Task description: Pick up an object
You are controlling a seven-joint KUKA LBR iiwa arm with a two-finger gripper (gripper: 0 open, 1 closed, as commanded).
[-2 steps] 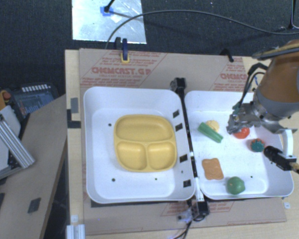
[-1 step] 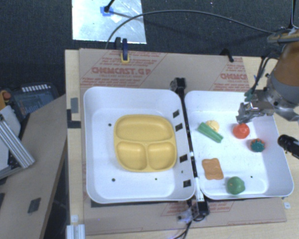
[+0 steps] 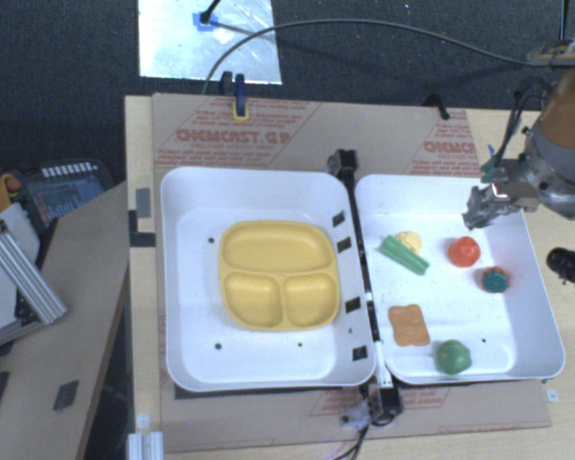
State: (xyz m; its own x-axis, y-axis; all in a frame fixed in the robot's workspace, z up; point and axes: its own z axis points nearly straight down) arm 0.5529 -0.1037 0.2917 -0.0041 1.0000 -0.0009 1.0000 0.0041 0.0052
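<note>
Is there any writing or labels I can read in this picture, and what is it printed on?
"CHEMCAST GP", red print on the brown board under the bins, left of its top edge; the last letters are blurry.
Similar red print at the board's top right, too blurred to read.
Handheld device at left: screen and keys too small to read.

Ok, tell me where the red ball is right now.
The red ball lies in the right bin, toward its far right, just above the small teal-and-red toy and below the gripper.
</note>
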